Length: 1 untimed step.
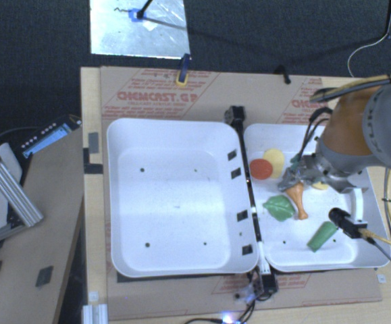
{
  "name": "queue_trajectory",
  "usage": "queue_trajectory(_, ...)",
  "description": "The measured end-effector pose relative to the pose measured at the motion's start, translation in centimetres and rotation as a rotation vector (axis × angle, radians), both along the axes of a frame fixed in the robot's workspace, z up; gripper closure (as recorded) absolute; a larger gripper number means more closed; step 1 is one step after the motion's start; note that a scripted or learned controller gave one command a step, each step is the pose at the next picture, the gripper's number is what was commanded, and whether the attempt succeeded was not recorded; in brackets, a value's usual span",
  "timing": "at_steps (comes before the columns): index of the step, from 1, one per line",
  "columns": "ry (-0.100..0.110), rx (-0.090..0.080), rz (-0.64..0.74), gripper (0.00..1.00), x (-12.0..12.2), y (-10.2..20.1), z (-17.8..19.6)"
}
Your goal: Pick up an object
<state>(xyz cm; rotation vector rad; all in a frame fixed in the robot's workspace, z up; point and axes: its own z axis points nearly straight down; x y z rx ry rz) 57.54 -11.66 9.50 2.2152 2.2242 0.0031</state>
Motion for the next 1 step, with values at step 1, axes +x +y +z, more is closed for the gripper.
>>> queue_trajectory(1, -0.009, 0.003, 0.01, 1.0, 2.46, 9.9, 9.58)
